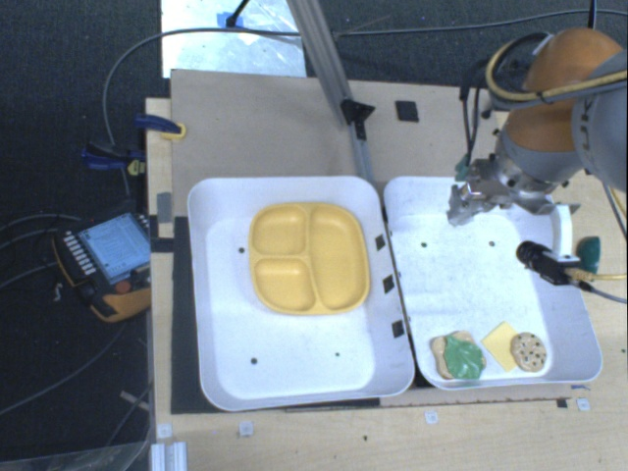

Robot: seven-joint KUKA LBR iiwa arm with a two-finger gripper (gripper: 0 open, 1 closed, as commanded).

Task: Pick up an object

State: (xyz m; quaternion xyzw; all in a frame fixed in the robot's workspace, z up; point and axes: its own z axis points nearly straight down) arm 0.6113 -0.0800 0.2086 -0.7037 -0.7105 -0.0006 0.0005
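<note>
The pincer point(465, 204), whose state cannot be told, is seen over the upper left of the right bin point(491, 263), well apart from three food pieces point(489, 351) at its near edge, while one yellow plate point(309, 258) is held in the left bin point(221, 292).

The arm point(574, 86) reaches in from the right, its orange band bulging at the top and the grey wrist angled down and to the left. The gripper point(463, 204) hangs low at the end of it, pointing downward, with nothing visible between its 2 fingers. Whether they're parted is hard to tell.
</note>
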